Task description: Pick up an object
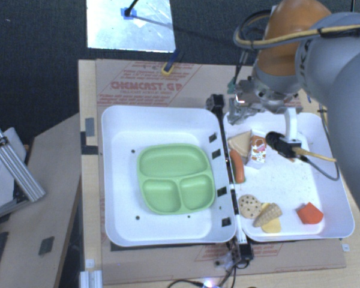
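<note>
The right bin (330, 179) holds several toy foods. A tan bread wedge (240, 141) lies near its back left, with a small red and white carton (258, 150) beside it and an orange carrot (237, 166) just in front. Toward the front lie a round cookie (249, 205), a tan cone-shaped pastry (268, 212) on a yellow piece (273, 225), and an orange-red wedge (311, 213). My gripper (240, 111) hangs over the bin's back left corner, just behind the bread wedge, with nothing visibly held.
The left bin (117, 161) carries a green divided tray (174, 179). A row of black clips marks the divider (223, 161) between the bins. The grey arm covers the right bin's back right. A silver sheet (132, 17) lies behind the bench.
</note>
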